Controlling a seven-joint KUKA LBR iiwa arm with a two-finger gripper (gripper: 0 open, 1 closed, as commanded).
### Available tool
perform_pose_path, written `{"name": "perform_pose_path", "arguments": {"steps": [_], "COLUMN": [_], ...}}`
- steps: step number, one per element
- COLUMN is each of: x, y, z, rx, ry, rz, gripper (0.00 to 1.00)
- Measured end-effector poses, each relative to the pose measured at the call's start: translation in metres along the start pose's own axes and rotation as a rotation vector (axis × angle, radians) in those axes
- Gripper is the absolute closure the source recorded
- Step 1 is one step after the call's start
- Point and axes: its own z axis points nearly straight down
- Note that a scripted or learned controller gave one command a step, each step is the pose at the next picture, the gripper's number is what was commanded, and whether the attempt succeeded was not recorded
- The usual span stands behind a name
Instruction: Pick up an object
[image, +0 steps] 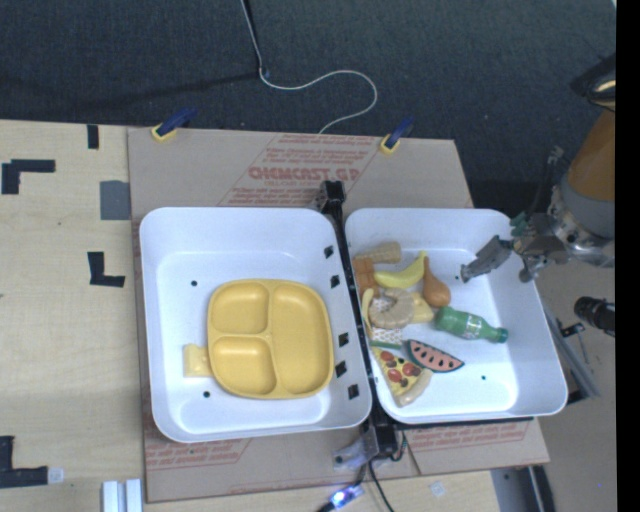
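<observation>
The arm reaches in from the right, and its gripper hangs over the upper right part of the right bin. 2 dark fingers show: 1 juts left and down toward the toys, the other points down near the bin's right wall. They stand apart with nothing between them.

The toys lie in a heap along the left side of the right bin. Nearest the gripper is a brown pear, its long axis running up and down the view, just below and left of the left finger and not touching it. Beside it a yellow banana curves with its tips turned up, its length running roughly left to right. Above the banana sits a tan block.

A green bottle lies on its side below the gripper, its long axis left to right and tilted slightly down to the right, clear of both fingers. Lower down lie a watermelon slice, pointing right, and a pizza slice, with a round bread piece above them.

The left bin holds a yellow divided plate with 3 compartments; a small yellow piece touches its left edge.
</observation>
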Motion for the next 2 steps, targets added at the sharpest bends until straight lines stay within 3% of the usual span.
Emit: {"name": "perform_pose_path", "arguments": {"steps": [2], "x": [-0.002], "y": [-0.008], "z": [0.122], "rx": [0.004], "ry": [0.001], "rz": [-0.001], "gripper": [0.0]}}
